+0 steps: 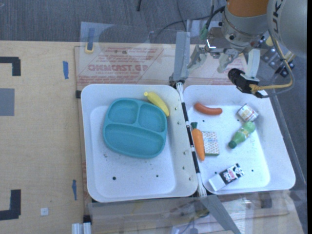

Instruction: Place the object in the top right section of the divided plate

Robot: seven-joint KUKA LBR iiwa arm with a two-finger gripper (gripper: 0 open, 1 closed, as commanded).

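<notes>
Yellow banana point(157, 103) | long axis upper-left to lower-right | touching plate point(135, 127) rim

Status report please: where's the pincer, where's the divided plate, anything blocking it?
Pincer raised behind the right bin, holding nothing. Divided plate in the left bin, sections bare. Banana against the plate's top right rim.

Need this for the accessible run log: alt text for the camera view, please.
A blue divided plate sits in the left bin with a banana at its upper right edge. The right bin holds a sausage, carrot, green bottle and small cartons, and the end effector hovers above its far edge.
</notes>
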